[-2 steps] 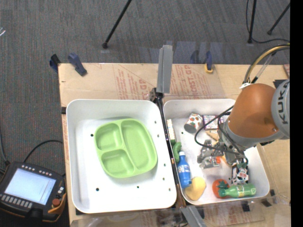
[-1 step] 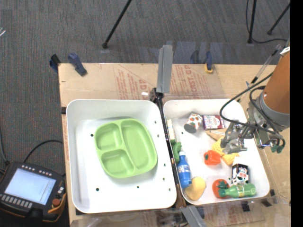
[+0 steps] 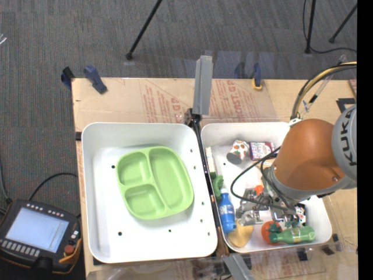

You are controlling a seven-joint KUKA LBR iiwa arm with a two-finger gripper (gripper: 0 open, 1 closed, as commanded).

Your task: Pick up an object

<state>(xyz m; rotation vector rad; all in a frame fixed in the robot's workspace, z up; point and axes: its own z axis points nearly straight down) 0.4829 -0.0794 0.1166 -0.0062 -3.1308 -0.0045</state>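
The arm's orange wrist band (image 3: 309, 156) hangs over the right bin (image 3: 217, 134), with the gripper (image 3: 256, 210) low among the clutter at the bin's front. Around it lie a blue bottle (image 3: 226, 211), a yellowish piece (image 3: 242, 235), an orange ball (image 3: 268, 231) and a green bottle (image 3: 293, 235) lying on its side. Farther back sit a small white box with red spots (image 3: 238, 149) and a purple-and-white packet (image 3: 260, 150). A green item (image 3: 217, 186) lies along the bin's left wall.
The left bin (image 3: 93, 214) holds a green divided plate (image 3: 155, 182). A grey upright post (image 3: 203, 86) stands behind the seam between the bins. Black cables loop from the wrist over the right bin. A teach pendant (image 3: 38, 232) rests at the lower left, off the bench.
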